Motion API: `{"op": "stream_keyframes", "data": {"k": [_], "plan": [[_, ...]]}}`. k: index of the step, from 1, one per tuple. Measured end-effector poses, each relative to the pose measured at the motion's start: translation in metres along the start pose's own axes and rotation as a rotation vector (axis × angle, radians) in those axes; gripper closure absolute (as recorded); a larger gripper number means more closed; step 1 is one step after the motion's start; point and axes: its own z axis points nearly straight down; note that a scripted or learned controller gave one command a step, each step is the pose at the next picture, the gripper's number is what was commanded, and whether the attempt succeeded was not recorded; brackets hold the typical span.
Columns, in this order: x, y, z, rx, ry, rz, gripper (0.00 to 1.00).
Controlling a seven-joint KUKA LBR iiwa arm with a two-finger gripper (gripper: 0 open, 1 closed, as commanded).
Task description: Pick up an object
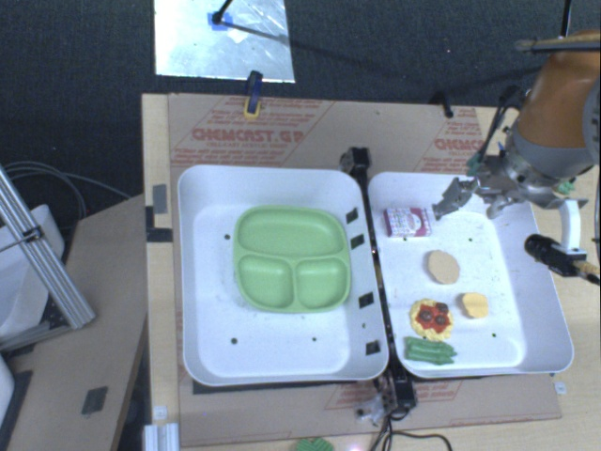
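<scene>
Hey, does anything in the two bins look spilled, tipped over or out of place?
Nothing stands out. The green divided plate sits flat in the left bin, and the toy foods lie apart in the right bin. The gripper is above the red-and-white packet.

Even bright light; slight softness

You see two white bins point(282, 181) of smooth, slightly glossy plastic; the green divided plate point(292, 257) looks like matt plastic. Beneath them lies printed brown cardboard point(310, 125), and beyond it a shiny, crinkled foil sheet point(223, 28).
</scene>
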Motion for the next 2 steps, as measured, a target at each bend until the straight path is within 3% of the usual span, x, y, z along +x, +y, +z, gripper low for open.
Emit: {"op": "stream_keyframes", "data": {"k": [1,2], "plan": [[-0.016,-0.039,0.127,0.011,0.002,0.004,0.0],[-0.012,0.015,0.133,-0.005,-0.001,-0.003,0.0]]}}
